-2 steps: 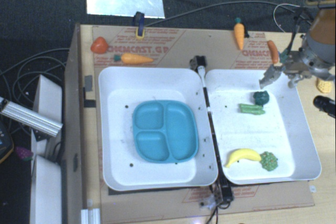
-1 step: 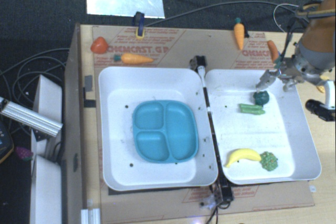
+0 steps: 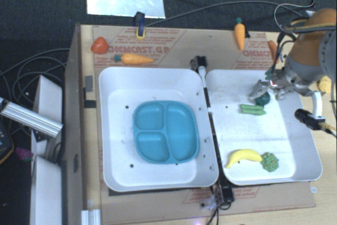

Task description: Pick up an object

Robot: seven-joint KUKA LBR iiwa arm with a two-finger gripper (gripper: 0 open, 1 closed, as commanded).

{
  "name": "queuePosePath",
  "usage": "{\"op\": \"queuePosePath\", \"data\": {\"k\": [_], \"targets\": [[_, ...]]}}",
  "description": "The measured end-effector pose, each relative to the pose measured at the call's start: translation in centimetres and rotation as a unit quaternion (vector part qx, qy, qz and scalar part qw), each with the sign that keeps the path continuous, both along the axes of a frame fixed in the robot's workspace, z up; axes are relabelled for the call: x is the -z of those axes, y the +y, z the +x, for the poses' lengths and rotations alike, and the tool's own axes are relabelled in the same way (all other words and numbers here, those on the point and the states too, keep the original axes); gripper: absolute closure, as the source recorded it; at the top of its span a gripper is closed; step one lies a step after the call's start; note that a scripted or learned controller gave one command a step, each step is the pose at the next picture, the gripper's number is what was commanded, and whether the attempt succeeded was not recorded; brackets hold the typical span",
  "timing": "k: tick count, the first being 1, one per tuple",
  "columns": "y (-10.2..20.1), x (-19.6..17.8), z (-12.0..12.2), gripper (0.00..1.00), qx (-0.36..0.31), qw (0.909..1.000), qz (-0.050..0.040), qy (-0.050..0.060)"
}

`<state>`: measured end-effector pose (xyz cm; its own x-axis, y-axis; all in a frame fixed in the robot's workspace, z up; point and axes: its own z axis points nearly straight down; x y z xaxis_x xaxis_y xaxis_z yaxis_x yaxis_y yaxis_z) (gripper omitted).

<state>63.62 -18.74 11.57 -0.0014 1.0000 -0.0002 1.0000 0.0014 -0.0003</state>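
In the right bin (image 3: 295, 129) a green pod-shaped toy (image 3: 253, 109) lies near the middle. A yellow banana (image 3: 243, 157) and a green broccoli piece (image 3: 269, 162) sit at the front. A small dark teal object (image 3: 263, 98) lies just above the green pod. My gripper (image 3: 269, 90) hangs low over the back of this bin, right at the teal object; whether they touch is unclear. The grey wrist with its orange band (image 3: 316, 21) comes in from the right.
The left bin (image 3: 121, 87) holds a blue divided plate (image 3: 165, 130). Behind the bins lie an orange carrot (image 3: 136, 59), a red tomato (image 3: 99, 46), a second carrot (image 3: 240, 35) and a blue-and-yellow clamp (image 3: 140, 25). A black cable runs along the divider (image 3: 206, 97).
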Motion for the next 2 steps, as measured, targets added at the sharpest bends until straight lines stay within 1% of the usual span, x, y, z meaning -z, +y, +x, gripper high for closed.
{"op": "queuePosePath", "data": {"k": [1, 2], "targets": [[-0.04, -1.2, 0.17, 1.0, -0.001, 1.0, -0.0008, -0.003], [-0.04, -1.19, 0.16, 0.0, -0.001, 1.0, -0.0008, -0.003]]}}
